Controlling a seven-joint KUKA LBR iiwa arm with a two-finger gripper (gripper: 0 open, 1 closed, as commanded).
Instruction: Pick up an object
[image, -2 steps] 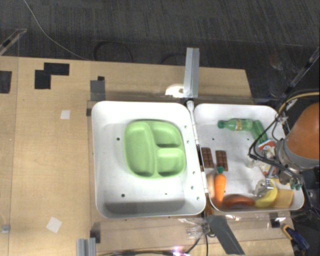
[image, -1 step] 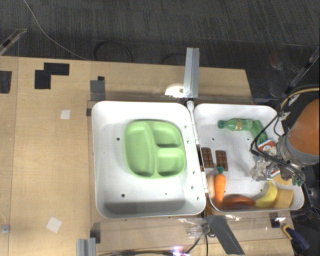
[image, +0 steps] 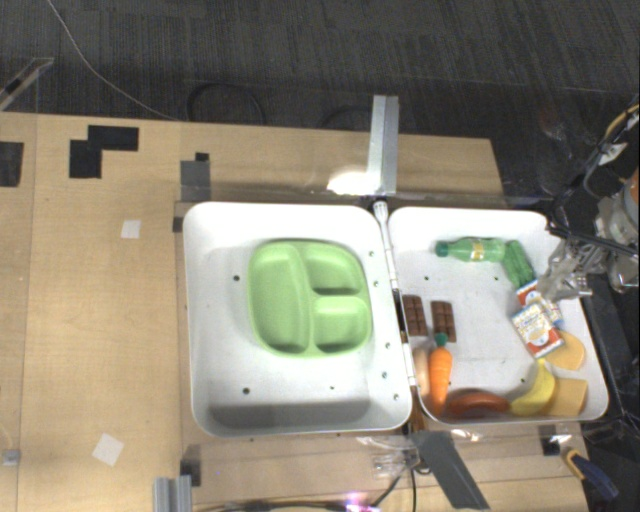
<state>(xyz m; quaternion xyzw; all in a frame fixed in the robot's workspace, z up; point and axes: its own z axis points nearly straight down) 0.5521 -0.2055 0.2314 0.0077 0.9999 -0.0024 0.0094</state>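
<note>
Found the gripper (image: 566, 272) at the right rim of the right bin (image: 470, 222), low over its far right corner, reaching in from the right. Could not tell whether released or clenched; saw nothing plainly held.

Judged the juice pouch (image: 536, 326) the likeliest pick: lay just beside the gripper, towards the near side and a little left, flat on the bin floor against the right wall. Ran its long axis roughly far-to-near, slanted slightly, the far end tipped up-left towards the gripper, the red lower end pointing at the orange disc (image: 569, 350). Would call for a short drop and pull towards the near side, with the grip set across the pouch's narrow width.

Noted the green bottle (image: 482, 250) as second choice: lay left of the gripper along the far wall, long axis left to right, cap end pointing left, its right end near the pouch's top corner.

Saw the rest crowded in the near part of the bin: carrot (image: 439, 367), banana (image: 536, 391), two chocolate bars (image: 429, 319). Left bin (image: 215, 330) carried a green tray (image: 308, 297), well apart.
</note>
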